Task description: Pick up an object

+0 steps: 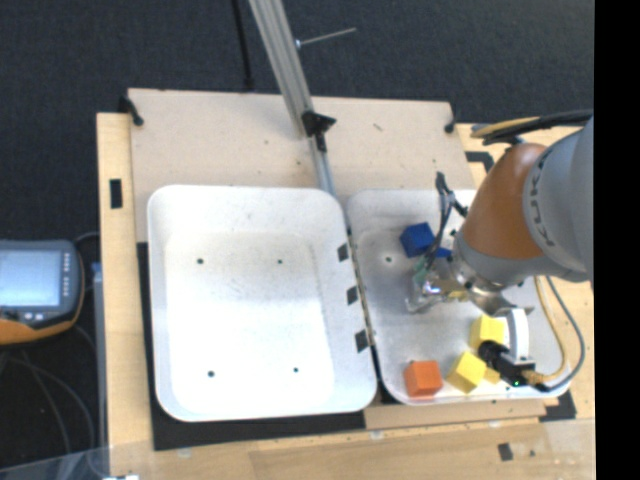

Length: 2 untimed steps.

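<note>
Grey arm (520,218) reaching in from 3 o'clock, pincer (428,293) lowered over bare floor of right bin (385,228), presumably searching for a grasp; finger state impossible to tell. Blue block (417,239) just beside pincer at 12 o'clock; orange block (423,378) and yellow block (466,371) near, toward 6 o'clock.

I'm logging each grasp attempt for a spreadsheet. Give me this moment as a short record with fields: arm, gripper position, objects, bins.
arm: grey, orange band, reaching in from the right
gripper: gripper low over the right bin, below the blue block
objects in right bin: blue block, orange block, yellow block, second yellow block
left bin: left bin, white, a few dark specks
held object: none visible between the fingers
</note>
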Each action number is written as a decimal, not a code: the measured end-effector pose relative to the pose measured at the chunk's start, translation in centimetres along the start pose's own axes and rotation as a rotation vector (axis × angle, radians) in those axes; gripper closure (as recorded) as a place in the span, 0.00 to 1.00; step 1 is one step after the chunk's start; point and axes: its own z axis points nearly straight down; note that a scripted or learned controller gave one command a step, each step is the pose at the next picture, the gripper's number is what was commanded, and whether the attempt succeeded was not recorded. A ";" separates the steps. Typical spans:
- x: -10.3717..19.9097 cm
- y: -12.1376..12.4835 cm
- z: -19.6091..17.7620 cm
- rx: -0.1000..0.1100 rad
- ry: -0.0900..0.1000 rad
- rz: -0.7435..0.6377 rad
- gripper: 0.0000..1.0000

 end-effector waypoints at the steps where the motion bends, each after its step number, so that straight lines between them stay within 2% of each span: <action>1: -0.4 7.7 -1.1 -0.007 0.000 -0.006 1.00; 2: 2.1 10.1 -0.3 -0.003 0.002 -0.008 1.00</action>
